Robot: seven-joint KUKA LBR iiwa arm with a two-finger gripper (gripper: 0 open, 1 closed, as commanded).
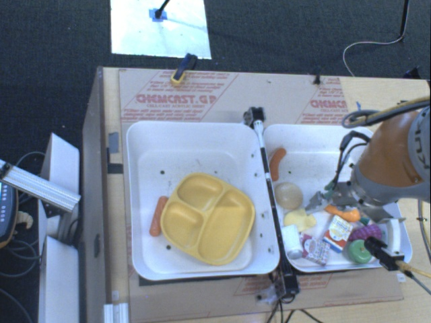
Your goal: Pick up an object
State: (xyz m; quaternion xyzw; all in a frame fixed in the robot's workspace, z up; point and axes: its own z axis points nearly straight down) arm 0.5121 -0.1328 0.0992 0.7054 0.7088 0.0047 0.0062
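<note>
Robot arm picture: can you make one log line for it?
arm: over right white bin | gripper: near orange carrot toy | yellow divided plate: left bin

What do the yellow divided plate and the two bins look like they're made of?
The yellow divided plate looks like moulded plastic: uniform colour, soft sheen, rounded compartment ridges. The left bin and right bin seem to be thin white plastic, smooth with rounded rims, though I can't be sure.

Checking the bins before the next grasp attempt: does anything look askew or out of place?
The yellow divided plate sits rotated, corners askew to the left bin's walls. An orange sausage-like piece lies alongside its left edge. Nothing looks spilled or damaged.
</note>
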